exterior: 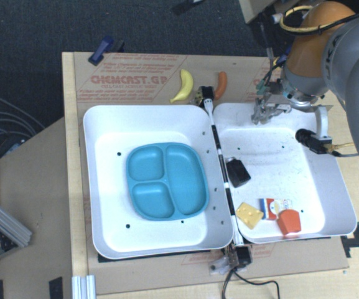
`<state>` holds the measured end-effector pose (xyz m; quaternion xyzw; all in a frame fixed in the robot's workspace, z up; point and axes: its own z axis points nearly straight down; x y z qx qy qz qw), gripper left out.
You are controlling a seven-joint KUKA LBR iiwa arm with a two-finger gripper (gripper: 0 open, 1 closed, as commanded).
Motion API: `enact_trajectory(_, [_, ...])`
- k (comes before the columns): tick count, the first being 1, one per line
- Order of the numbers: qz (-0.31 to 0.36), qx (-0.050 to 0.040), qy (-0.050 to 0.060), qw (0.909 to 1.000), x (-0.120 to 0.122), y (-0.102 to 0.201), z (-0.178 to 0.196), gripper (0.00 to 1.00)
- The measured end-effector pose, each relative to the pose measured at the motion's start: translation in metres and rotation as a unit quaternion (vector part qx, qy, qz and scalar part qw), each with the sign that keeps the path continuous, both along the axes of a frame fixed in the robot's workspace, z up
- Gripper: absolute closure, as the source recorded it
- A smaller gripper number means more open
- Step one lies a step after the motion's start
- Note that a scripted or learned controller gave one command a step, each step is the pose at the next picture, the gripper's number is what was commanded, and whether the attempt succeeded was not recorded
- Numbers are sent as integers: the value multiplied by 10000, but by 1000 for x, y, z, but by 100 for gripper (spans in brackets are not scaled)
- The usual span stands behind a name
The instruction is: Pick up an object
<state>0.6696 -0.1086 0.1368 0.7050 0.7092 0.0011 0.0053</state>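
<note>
My gripper (264,113) hangs over the far edge of the right bin (328,185), with nothing visibly in it. In that bin a black block (237,171) lies by the left wall, well in front of the gripper. Along the near edge sit a yellow cheese wedge (249,215), a small red, white and blue carton (268,208) and an orange block (289,222). The left bin (104,167) holds a blue divided plate (166,180).
Behind the bins, on the cardboard, lie a yellow banana (182,86), an orange sausage-shaped toy (220,85) and a small black item (206,93). A blue object (100,50) rests at the board's far left corner. The arm fills the upper right.
</note>
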Motion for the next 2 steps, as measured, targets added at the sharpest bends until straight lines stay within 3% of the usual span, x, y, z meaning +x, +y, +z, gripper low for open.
enact_trajectory(2, [5,-8,-20,10000,1,0,21,100])
